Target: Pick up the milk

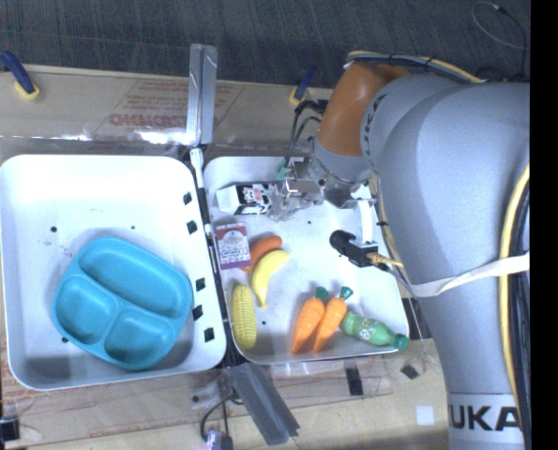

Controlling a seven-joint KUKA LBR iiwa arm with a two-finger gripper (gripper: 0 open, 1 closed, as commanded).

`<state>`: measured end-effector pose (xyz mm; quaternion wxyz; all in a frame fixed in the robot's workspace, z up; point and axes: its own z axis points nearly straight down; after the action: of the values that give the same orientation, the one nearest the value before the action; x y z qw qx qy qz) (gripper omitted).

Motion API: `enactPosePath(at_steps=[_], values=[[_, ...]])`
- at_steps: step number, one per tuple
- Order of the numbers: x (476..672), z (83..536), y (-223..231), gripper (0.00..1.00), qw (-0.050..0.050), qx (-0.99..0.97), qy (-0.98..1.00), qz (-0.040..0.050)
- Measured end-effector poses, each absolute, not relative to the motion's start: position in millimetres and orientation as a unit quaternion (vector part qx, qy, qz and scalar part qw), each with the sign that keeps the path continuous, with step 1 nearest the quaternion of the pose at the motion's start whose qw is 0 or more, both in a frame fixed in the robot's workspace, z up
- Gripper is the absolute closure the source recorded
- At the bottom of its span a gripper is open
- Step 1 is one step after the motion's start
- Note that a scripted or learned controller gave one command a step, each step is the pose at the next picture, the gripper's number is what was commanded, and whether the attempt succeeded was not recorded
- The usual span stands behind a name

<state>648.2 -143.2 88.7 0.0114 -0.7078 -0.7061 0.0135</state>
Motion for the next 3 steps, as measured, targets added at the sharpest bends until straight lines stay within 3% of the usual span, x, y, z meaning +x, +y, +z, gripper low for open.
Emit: enactPosePath(at_steps=[1, 2, 3], values=[[648.8, 87.1, -142.3, 0.0, 0.01, -0.708, -0.707, 0.0119], [645.8, 86.0, -151.5, 0.0, 0.017, -0.604, -0.797, 0.0099], [648.7, 89.1, -118.6, 0.0, 0.006, -0.649, -0.761, 0.0148]])
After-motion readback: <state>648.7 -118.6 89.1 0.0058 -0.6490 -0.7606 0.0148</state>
